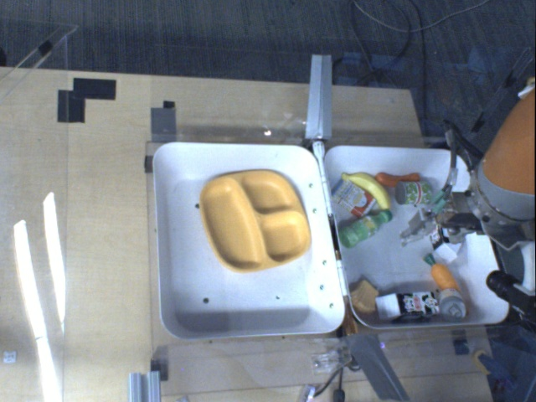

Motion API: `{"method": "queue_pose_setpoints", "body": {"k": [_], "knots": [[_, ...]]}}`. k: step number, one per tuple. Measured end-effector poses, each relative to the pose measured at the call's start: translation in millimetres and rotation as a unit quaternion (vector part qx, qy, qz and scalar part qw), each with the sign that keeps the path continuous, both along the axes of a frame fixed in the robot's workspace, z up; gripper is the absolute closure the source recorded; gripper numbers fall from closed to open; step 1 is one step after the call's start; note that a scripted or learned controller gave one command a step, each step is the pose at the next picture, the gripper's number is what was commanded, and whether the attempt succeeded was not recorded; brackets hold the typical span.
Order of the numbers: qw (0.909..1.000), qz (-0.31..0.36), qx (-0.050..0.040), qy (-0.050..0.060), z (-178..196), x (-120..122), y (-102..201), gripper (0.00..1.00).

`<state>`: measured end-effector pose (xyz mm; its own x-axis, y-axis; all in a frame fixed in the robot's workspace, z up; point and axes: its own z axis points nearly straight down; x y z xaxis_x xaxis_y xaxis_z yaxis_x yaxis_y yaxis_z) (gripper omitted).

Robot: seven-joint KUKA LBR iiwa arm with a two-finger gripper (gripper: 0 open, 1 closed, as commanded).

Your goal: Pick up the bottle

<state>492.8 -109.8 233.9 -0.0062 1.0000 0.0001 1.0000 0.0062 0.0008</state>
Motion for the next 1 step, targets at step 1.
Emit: {"method": "queue_pose_setpoints", "body": {"k": [1], "knots": [[0.9884,-0.152,0.0021,-0.004,-107.2,60.2,29.5,0.0]]}}
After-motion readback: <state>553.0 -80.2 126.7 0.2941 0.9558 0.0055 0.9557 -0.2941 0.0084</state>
